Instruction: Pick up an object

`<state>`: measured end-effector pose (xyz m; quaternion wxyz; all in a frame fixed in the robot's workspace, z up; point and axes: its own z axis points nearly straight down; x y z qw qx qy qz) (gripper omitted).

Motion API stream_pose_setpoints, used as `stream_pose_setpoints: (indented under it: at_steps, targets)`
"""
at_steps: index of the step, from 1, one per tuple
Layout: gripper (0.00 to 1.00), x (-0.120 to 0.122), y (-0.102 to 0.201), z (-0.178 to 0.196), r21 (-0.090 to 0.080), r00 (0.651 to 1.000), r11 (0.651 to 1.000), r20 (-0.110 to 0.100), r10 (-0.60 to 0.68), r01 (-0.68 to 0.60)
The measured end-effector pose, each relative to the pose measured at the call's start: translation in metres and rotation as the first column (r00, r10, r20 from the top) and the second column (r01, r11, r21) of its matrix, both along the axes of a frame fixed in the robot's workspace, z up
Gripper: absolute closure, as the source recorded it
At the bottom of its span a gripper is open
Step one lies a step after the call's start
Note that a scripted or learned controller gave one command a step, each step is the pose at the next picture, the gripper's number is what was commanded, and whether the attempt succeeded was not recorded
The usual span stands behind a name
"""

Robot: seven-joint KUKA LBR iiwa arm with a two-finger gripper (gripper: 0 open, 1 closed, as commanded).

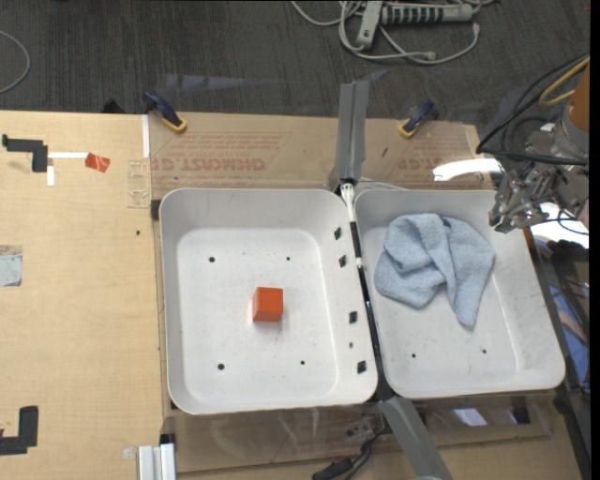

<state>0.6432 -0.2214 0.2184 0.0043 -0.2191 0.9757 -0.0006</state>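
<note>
An orange cube (268,305) sits near the middle of the left white bin (187,375). A crumpled light blue cloth (436,262) lies in the upper left part of the right white bin (534,366). My gripper (514,208) hangs over the right bin's upper right corner, just right of the cloth and apart from it. Nothing shows between its fingers.
A grey divider strip (352,141) runs between the bins at the back. Two clamps (164,111) (417,117) hold the cardboard behind the bins. Cables (394,28) lie on the floor beyond. A wooden panel (75,281) covers the bench to the left.
</note>
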Motion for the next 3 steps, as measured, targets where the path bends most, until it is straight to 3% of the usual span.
stream_pose_setpoints:
  at_steps: [1, 3]
  targets:
    - [1.00, 0.0150, 0.0004, -0.0063, -0.001, 0.951, 0.951, -0.001, 0.308, -0.308]
    - [1.00, 0.0171, 0.0009, -0.0088, -0.001, 0.875, 0.875, -0.003, 0.485, -0.485]
